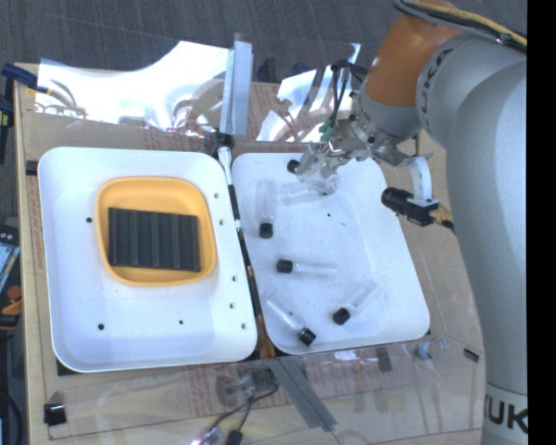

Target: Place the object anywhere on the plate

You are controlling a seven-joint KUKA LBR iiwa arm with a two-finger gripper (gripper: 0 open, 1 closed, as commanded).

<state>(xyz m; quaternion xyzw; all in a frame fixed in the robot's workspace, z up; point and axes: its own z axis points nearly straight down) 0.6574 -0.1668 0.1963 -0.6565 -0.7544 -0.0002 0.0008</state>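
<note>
Hovering over the right bin (403, 290), the gripper (313, 170), its grip state unclear, targets clear black-capped vials (306, 268) destined for the yellow plate (154, 233).

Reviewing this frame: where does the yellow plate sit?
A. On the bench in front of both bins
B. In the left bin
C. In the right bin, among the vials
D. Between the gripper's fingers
B. The yellow plate lies flat in the left bin, while the clear vials with black caps, such as one, lie in the right bin next to it.
</note>
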